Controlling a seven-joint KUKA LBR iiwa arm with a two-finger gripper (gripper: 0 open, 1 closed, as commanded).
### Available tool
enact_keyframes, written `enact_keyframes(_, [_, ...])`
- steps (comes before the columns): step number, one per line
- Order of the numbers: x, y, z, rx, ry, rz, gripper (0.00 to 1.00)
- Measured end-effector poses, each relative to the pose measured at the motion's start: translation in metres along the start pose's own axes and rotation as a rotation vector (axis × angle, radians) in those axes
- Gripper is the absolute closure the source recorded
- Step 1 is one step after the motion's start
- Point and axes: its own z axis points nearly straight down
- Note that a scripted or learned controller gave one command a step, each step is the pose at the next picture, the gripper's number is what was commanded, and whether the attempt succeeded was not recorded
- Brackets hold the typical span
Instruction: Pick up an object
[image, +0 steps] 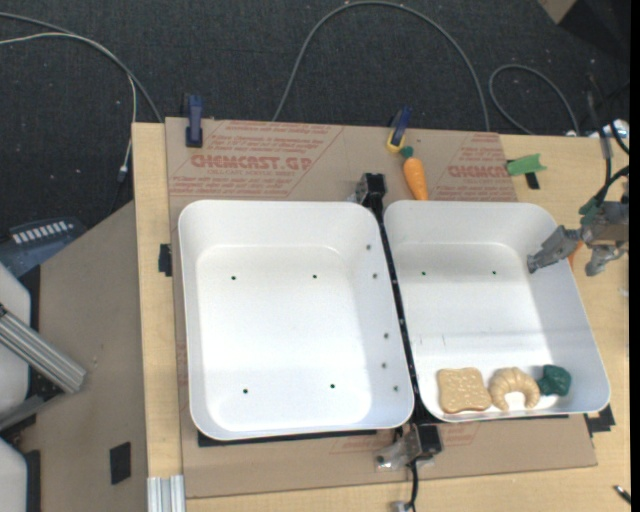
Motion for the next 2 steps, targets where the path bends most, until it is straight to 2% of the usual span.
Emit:
enact_keyframes(1, [-0.010,0.001,0.122,0.009,0.003,0.001,0.00])
enact_keyframes(2, [0.046,0.007,0.172,0.003,0.002,-0.004,0.00])
